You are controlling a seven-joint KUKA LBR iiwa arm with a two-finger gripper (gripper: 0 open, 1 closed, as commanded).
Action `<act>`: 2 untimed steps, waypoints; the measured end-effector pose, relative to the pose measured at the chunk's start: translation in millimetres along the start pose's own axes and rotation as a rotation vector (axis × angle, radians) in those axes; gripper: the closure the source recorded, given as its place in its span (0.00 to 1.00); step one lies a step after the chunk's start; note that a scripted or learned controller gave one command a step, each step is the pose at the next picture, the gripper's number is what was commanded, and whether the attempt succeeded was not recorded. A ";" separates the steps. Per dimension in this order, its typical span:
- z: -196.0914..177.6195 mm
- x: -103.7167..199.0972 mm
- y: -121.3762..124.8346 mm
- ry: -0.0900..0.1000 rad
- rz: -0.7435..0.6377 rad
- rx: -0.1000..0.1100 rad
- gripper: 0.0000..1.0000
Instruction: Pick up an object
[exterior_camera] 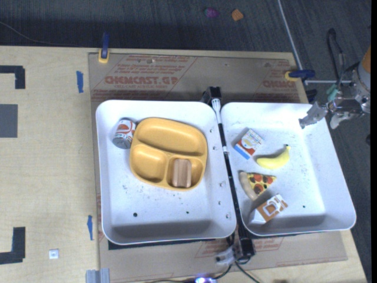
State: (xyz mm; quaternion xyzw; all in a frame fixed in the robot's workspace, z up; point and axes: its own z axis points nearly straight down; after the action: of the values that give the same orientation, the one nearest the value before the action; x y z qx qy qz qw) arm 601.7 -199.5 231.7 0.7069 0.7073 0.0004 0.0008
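The grey metal two-finger gripper is hanging at the right edge of the frame, over the upper right corner of the right-hand shallow white plastic bin. It is holding nothing, and whether its jaws are standing open or closed I cannot tell, since the tip is showing as one small blurred shape.

The nearest candidate for picking is the curved yellow toy banana, which is lying in the middle of that bin, down and to the left of the gripper and well apart from it. Its long axis is running from lower left to upper right, with the stem end pointing toward the gripper.

Just beside it to the upper left is sitting a small white, orange and blue carton; below it are lying a toy pizza slice and a small brown and white box.

In the left-hand white bin, a yellow divided plastic tray is resting, with a crushed drinks can touching its upper left edge. Judging by this layout, the coming move is calling for a reach down-left, closing across the banana's narrow width.
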 end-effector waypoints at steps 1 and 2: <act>136.4 50.5 -8.1 -0.001 0.001 -0.001 0.00; 126.4 50.5 -7.6 -0.002 0.001 -0.004 1.00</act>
State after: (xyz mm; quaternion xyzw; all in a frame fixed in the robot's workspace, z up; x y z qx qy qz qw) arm 594.3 -149.2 105.3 0.7074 0.7068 0.0013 0.0029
